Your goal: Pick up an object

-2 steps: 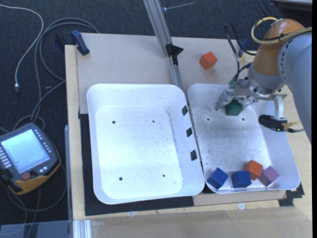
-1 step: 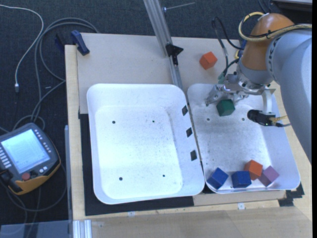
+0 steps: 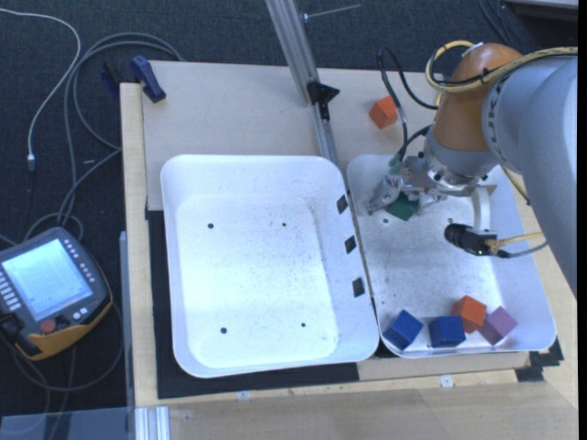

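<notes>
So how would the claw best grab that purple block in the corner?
Probably from straight above, closing on the purple block's two free sides. An orange block touches its left, and the bin's wall runs close on its right, so the claw has little room there; the near-to-far sides look more open.

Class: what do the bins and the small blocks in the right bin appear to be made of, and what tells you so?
Bins: probably moulded plastic; glossy white, rounded corners and rim, with dark specks on the floor.
Blocks, such as the blue, orange and purple ones: matte, evenly coloured cubes, possibly foam, painted wood or plastic; the look leaves it open.
</notes>
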Available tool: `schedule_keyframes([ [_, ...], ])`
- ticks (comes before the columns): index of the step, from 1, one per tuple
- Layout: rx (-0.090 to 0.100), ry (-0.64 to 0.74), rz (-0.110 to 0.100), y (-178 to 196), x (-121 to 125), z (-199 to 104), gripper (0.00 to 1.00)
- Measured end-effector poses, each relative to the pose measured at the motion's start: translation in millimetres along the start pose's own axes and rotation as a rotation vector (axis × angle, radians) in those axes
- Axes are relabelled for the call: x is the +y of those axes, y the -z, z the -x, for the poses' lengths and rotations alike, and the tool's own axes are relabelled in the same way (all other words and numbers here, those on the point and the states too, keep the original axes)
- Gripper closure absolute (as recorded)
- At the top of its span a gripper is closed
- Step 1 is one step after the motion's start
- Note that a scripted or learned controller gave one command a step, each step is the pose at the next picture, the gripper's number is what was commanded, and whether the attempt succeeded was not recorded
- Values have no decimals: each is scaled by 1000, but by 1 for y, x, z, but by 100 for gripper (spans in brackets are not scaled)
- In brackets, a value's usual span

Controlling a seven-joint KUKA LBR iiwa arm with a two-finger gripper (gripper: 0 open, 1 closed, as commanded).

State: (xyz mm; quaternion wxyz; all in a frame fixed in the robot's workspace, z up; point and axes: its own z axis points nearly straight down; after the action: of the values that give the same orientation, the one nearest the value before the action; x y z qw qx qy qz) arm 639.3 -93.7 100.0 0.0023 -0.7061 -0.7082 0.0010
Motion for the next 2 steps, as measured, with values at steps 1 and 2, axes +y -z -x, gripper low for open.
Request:
schedule_keyframes([
  [1, 2, -1, -10, 9, -1, 1, 100],
  [2, 2, 0, -10, 19, -1, 1, 100],
])
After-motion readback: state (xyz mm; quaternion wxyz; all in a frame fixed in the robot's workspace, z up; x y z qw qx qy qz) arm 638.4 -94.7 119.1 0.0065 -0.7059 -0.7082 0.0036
